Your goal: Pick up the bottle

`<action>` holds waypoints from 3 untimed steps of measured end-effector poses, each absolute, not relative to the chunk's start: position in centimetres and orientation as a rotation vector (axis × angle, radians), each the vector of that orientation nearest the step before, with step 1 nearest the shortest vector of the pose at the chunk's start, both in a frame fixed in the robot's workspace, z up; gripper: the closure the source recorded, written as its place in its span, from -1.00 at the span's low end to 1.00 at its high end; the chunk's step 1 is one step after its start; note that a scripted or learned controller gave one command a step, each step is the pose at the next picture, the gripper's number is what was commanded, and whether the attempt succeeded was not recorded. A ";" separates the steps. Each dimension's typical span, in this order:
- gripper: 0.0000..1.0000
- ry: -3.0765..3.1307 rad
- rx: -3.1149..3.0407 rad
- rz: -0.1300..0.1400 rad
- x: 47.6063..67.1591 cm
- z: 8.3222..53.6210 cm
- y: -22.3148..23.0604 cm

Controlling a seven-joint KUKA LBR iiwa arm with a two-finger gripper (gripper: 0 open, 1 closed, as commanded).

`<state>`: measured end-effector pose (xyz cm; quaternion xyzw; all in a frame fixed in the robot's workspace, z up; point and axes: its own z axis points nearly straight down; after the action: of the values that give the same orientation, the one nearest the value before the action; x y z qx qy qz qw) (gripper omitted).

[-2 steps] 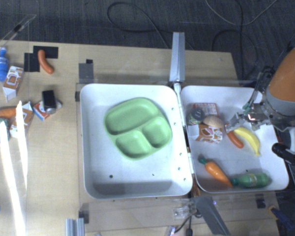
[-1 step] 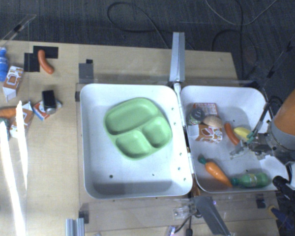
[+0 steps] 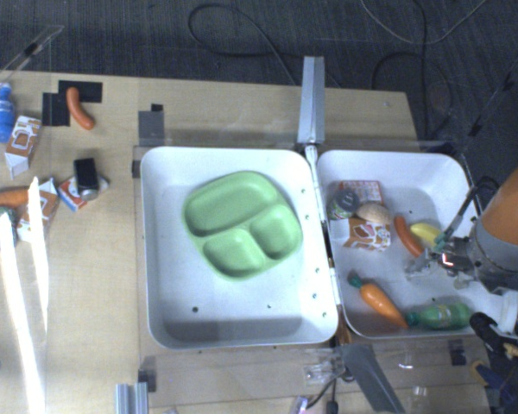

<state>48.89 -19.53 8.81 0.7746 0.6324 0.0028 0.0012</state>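
Observation:
A green bottle (image 3: pixel 439 316) lies on its side near the front edge of the right bin (image 3: pixel 432 169), just right of a carrot (image 3: pixel 380 298). The gripper (image 3: pixel 439 261) hangs low over the bin's right part, a little behind the bottle and apart from it, close to a yellow fruit (image 3: pixel 425 230). The grey wrist with its orange band (image 3: pixel 511 207) comes in from the right and hides the bin's right wall.
The right bin also holds a red sausage (image 3: pixel 407 236), a small carton (image 3: pixel 368 235), a bun (image 3: pixel 373 213), a can (image 3: pixel 344 202) and a flat box (image 3: pixel 361 189). A green divided tray (image 3: pixel 242 222) lies in the left bin (image 3: pixel 168 317). A blue bottle (image 3: pixel 2 111) and small packets sit on the bench at far left.

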 end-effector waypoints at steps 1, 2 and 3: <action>-1.00 1.821 2.549 0.012 49.0 8.9 -14.6; -1.00 1.755 2.602 0.014 49.0 8.9 -19.5; -1.00 2.045 2.368 0.011 49.0 8.9 -15.7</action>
<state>49.05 -15.72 8.92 0.7569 0.6534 0.0037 0.0064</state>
